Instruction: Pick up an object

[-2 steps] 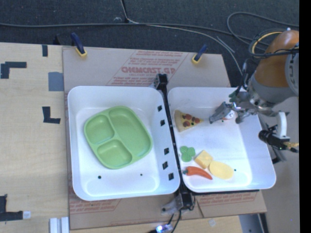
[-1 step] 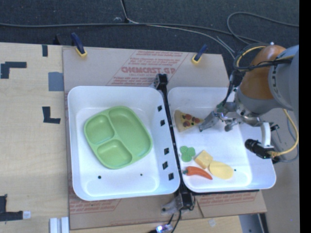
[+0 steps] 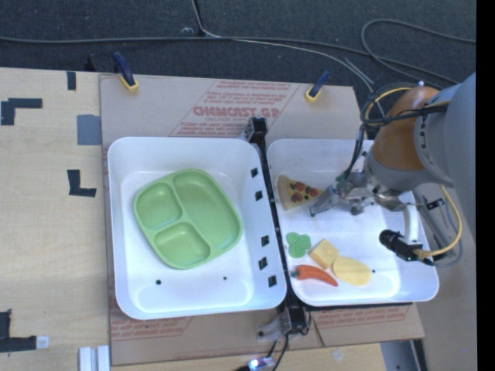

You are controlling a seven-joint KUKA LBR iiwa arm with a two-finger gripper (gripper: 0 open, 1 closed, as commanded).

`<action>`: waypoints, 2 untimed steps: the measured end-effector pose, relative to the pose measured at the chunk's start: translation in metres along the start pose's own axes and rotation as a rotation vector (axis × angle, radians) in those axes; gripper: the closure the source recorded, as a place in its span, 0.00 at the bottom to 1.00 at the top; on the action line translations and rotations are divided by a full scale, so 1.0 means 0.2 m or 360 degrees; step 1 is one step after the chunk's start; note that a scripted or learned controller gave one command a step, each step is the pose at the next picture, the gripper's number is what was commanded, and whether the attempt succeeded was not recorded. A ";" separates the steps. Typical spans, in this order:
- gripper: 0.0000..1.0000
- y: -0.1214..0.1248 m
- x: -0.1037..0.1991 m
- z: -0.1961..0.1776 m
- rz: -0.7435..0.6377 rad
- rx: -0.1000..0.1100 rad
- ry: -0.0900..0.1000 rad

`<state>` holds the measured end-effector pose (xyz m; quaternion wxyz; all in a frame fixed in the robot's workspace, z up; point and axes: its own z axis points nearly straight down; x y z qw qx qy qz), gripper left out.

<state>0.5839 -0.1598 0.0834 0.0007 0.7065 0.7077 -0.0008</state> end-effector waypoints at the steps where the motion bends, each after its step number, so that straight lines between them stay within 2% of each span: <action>1: 1.00 0.01 0.00 -0.07 0.0000 -0.0006 -0.0003; 2: 1.00 0.05 0.02 -0.35 -0.0001 -0.0007 0.0002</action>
